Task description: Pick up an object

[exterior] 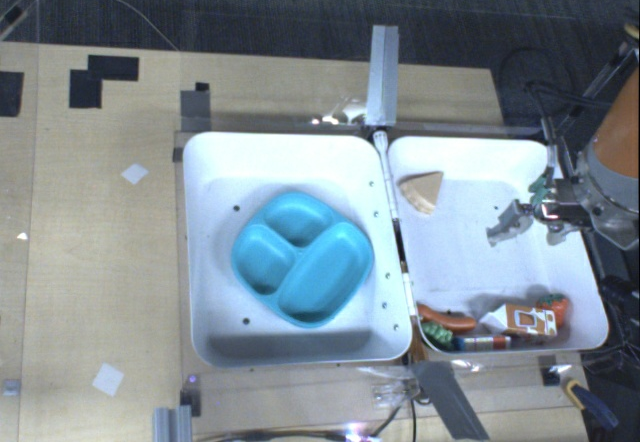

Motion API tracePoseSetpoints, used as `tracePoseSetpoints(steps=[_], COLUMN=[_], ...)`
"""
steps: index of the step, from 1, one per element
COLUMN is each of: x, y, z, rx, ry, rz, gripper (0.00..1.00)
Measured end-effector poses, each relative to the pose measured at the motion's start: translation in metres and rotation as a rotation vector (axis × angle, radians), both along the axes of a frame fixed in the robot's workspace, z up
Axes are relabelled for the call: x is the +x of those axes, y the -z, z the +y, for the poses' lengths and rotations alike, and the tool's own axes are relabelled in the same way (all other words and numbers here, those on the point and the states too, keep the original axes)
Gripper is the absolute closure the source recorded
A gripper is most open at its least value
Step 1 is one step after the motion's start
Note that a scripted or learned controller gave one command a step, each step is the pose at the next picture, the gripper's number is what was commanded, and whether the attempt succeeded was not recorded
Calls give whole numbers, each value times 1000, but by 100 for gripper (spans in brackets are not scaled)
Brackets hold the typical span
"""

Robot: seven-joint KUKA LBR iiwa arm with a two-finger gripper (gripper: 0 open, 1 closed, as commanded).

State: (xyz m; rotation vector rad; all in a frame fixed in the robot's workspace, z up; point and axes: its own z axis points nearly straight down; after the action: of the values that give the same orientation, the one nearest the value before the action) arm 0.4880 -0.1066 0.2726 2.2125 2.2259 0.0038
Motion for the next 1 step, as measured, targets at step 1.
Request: tracePoseSetpoints(steps=[1], x=[5], y=[110], z=[-2], rx=[0], ry=[-87], rz=[2], gripper=[0])
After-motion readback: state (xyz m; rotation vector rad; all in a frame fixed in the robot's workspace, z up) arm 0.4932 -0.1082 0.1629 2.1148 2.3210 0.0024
